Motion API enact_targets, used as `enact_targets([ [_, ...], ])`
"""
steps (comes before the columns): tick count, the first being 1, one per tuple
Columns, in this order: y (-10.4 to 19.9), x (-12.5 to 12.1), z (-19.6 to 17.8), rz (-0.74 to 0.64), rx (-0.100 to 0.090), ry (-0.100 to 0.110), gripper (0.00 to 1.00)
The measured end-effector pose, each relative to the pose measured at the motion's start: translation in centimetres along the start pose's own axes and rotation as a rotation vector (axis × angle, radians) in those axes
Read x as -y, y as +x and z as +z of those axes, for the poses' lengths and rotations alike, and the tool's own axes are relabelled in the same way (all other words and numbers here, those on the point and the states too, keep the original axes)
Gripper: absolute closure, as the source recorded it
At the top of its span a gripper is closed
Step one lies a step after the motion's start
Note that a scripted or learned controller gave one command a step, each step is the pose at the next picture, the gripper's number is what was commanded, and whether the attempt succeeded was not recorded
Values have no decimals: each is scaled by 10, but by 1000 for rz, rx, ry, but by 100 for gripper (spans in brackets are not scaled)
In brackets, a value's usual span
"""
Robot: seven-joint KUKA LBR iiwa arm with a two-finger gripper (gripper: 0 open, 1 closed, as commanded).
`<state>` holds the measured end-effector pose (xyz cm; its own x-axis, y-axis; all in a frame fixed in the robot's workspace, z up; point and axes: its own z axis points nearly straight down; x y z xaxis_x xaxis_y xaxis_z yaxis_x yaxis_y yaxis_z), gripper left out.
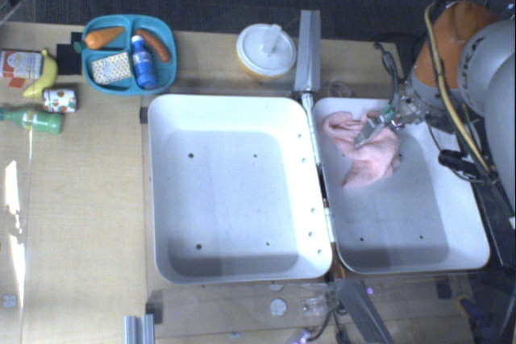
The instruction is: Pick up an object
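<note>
Wooden bench (81, 213) under two shallow white bins set side by side. Right bin (419, 242) holds a crumpled pink cloth (367, 153) toward its far left corner. Gripper (377, 127) sits low over the cloth's upper part, fingertips touching fabric; whether it is open or closed cannot be told. Left bin (230, 189) alongside. Blue divided tray (165, 52) with toy food and white lidded cup (266, 50) beyond the bins

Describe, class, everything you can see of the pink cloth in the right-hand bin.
The pink cloth looks like soft, pale fabric, crumpled into uneven folds. It lies on the floor of the right white bin, in the far part near the wall shared with the left bin. The gripper sits at its upper edge, over the folds; whether it grips the fabric cannot be told.
</note>
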<state>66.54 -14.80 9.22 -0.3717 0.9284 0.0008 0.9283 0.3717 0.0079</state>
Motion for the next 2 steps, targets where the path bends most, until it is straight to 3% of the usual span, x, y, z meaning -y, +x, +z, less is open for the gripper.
enact_targets([
  [1, 0, -3, -12, -7, 7, -8, 100],
  [2, 50, -26, -97, 4, 4, 2, 100],
])
